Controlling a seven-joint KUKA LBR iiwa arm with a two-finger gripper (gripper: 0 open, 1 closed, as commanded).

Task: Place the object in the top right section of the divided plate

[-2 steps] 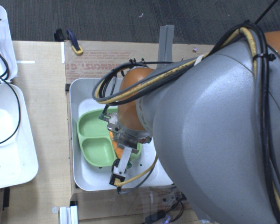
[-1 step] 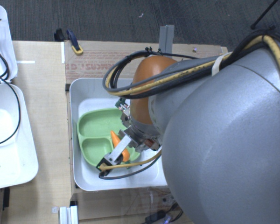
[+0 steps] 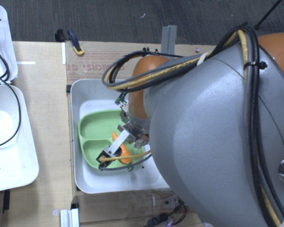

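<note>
Pale green over the divided plate point(image 3: 92, 126). Bright orange on the object point(image 3: 125, 152) in it. Plain white for the bin point(image 3: 77, 103) around it and for the second bin point(image 3: 12, 145). Black on the cables point(image 3: 4, 67) there. Light wood tone across the desk point(image 3: 45, 89), with faded red lettering point(image 3: 92, 64). Grey on the arm point(image 3: 217, 141), orange at its band point(image 3: 146, 74). Dark grey on the floor point(image 3: 132, 8).

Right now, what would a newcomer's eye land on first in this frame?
The big grey arm dominates, taking up the right side and leaning over the right-hand white bin. Under its wrist, a green divided plate lies in that bin, with an orange object on the plate's near side. A black cable loops across the left bin.
</note>
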